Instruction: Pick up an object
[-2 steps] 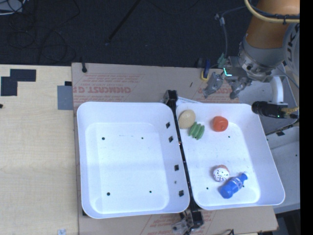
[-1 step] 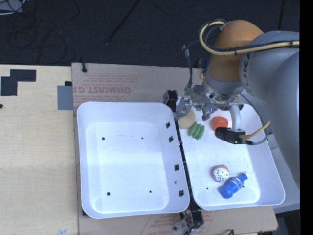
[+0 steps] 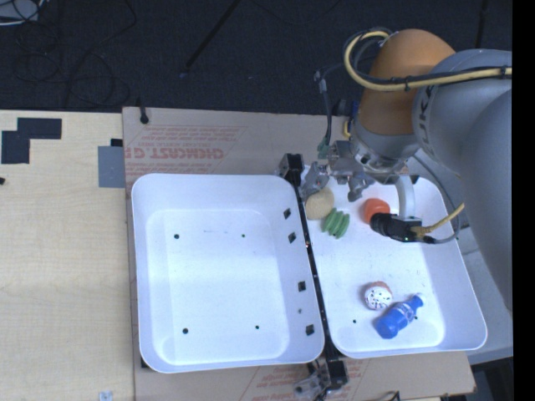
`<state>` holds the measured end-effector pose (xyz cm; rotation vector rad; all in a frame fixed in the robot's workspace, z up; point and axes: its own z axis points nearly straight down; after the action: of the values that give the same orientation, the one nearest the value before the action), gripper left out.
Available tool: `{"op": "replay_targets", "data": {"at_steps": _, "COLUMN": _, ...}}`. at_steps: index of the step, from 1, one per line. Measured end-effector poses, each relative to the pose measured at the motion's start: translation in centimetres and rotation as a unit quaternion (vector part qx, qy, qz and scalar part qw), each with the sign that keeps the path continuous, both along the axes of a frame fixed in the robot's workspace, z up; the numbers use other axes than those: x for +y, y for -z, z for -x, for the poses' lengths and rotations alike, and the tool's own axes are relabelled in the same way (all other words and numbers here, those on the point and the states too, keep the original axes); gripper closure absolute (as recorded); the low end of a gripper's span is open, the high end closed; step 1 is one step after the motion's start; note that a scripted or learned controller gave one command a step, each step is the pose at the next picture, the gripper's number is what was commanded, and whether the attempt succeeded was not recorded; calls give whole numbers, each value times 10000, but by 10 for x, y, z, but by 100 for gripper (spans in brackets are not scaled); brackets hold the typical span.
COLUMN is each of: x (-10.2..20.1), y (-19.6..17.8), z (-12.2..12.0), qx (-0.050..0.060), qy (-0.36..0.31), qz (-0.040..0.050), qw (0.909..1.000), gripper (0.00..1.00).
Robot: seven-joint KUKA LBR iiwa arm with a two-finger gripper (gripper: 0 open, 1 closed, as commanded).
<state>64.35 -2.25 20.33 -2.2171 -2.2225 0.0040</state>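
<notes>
The gripper (image 3: pixel 333 182) hangs over the far left corner of the right bin (image 3: pixel 355 261), low above the things lying there. Whether it is open or closed cannot be told from this angle, and nothing can be seen held in it.

Nearest the camera in that bin lies a blue bottle (image 3: pixel 396 317) on its side. Its long axis runs on a diagonal from the near left to the far right, and its narrower end seems to point far right, toward the bin's right wall. Just beyond it, close by its left end, sits a small white speckled ball (image 3: pixel 377 295).

Further back, well apart from those two, three things cluster near the gripper. A green ribbed piece (image 3: pixel 337 223) lies close to the wall shared by the two bins; it is a little longer than it is wide, with the long side running roughly near to far. To its right is an orange piece (image 3: pixel 375 210). A cream rounded lump (image 3: pixel 318 205) lies just beside the green piece on its far side, right under the gripper's edge; whether they touch is unclear.

The left bin (image 3: pixel 217 282) sits flush against the right one. Both rest on a cardboard sheet (image 3: pixel 209 144) with red print, laid on the pale wooden bench (image 3: pixel 58 266).
</notes>
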Motion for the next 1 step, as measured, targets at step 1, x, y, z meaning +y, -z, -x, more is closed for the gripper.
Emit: {"op": "replay_targets", "data": {"at_steps": 1, "x": 6, "y": 17, "z": 0, "qx": 8, "qy": 3, "qz": 0, "qw": 10000, "gripper": 0}}
